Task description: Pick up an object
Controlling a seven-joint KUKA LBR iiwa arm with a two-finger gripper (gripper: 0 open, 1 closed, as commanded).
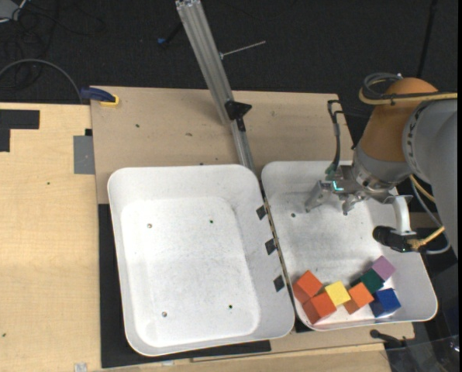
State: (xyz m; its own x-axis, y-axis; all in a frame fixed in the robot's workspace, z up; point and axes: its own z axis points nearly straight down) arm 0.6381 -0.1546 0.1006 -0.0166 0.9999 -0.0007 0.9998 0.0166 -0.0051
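Several coloured blocks lie bunched at the near edge of the right bin point(293, 178): two orange-red blocks point(314, 294), a yellow block point(338, 294), an orange block point(361, 294), a dark green block point(371, 278), a purple block point(383, 268) and a blue block point(386, 301). My gripper point(329, 200) hangs over the far part of the right bin, well behind the blocks. Its fingers point(315, 200) are spread apart with nothing between them.
The left bin point(130, 178) stands beside the right one, with black clips along the shared edge. A slanted aluminium bar point(212, 68) rises behind the bins. The arm's orange band point(386, 130) and grey body fill the right side.
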